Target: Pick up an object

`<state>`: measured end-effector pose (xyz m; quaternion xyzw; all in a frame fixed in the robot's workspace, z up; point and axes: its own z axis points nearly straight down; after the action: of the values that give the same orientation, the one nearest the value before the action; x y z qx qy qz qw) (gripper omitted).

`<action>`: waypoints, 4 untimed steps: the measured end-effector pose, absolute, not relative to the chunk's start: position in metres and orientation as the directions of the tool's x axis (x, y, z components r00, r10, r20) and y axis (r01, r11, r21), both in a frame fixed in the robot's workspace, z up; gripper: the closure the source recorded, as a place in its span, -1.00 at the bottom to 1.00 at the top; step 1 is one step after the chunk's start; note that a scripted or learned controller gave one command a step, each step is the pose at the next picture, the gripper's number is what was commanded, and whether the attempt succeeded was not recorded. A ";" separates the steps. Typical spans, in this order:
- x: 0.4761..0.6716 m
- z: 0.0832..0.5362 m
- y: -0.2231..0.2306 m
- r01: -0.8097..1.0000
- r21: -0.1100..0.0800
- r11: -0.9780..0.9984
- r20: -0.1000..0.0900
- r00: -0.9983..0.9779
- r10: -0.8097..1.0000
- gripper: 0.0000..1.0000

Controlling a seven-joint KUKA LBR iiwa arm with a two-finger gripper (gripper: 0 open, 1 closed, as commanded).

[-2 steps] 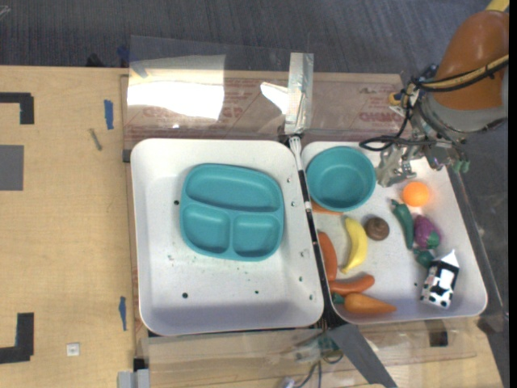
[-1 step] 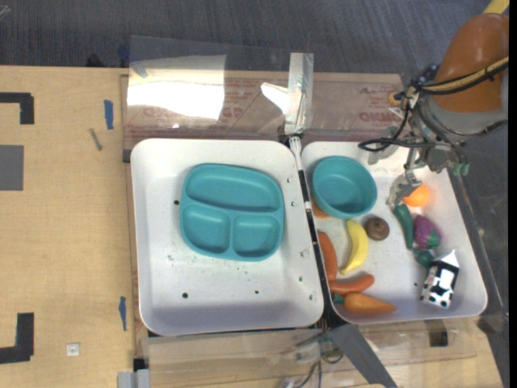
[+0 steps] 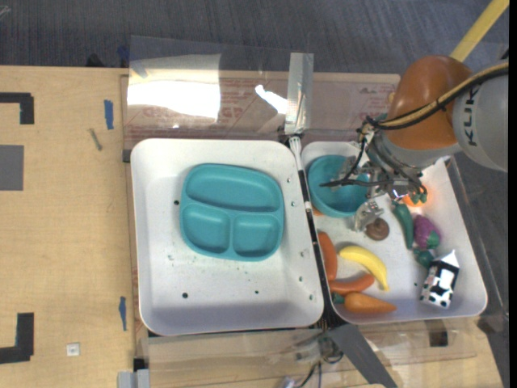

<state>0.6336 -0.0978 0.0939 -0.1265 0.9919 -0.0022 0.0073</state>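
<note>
Camera view: gripper (image 3: 373, 208) over right bin (image 3: 472, 285)

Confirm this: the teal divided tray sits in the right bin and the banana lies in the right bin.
One part is wrong. The camera view shows the teal tray in the left bin, not the right. The banana does lie in the right bin.

White "KU" on arm (image 3: 485, 128)
</note>
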 end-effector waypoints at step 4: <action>0.512 0.091 -0.097 0.494 0.009 0.869 -0.020 -0.869 0.494 -1.00</action>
<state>0.5118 -0.0973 0.0914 0.2557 0.9667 0.0016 0.0109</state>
